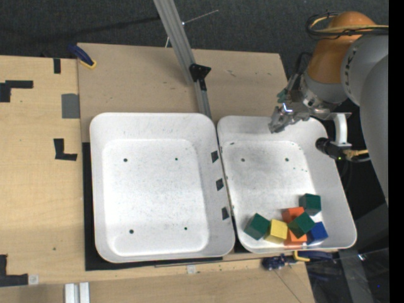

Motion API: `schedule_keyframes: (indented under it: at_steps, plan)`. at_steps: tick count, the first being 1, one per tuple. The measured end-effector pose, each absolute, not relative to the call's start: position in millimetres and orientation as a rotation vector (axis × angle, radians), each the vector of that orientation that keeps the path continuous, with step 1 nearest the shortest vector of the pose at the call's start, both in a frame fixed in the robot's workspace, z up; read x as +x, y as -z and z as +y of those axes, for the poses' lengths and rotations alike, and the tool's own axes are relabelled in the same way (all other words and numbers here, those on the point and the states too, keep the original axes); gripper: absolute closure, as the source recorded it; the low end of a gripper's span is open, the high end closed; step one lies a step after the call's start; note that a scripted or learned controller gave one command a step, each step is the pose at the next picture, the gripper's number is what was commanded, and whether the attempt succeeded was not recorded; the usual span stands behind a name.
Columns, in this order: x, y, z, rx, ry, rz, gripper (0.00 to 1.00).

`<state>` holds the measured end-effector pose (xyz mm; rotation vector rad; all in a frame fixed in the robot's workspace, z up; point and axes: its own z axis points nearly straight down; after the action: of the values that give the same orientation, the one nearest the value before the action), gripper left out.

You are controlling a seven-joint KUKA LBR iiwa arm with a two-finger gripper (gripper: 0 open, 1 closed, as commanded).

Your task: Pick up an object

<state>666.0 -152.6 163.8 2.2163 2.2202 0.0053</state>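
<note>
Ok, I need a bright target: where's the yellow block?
The yellow block lies in the right bin, near its front edge, between a green block and an orange block.

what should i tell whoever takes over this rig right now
End effector: above the far edge of the right bin, nothing seen between its tips; open or shut can't be told from this view.
Things: a pile of small blocks in the right bin's near corner: two green blocks, a yellow block, orange blocks and a blue block, touching one another. The left bin sits beside it.
Done: nothing picked up yet.
Left: bring the arm toward the pile at the near corner, grasp one block, lift it. The blocks are packed tight, so an outer one, like the left green block, is probably easiest.
</note>
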Motion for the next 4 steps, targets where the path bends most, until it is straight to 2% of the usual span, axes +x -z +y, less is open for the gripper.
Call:
schedule_keyframes:
  at_steps: [1, 2, 4]
  plan:
    - [675.6, -212, -154, 2.217, -0.005, 2.220, 1.00]
    - [676.8, -275, -159, 2.215, -0.006, 2.219, 1.00]
    - [645.2, -242, -53, 2.218, 0.004, 2.229, 1.00]
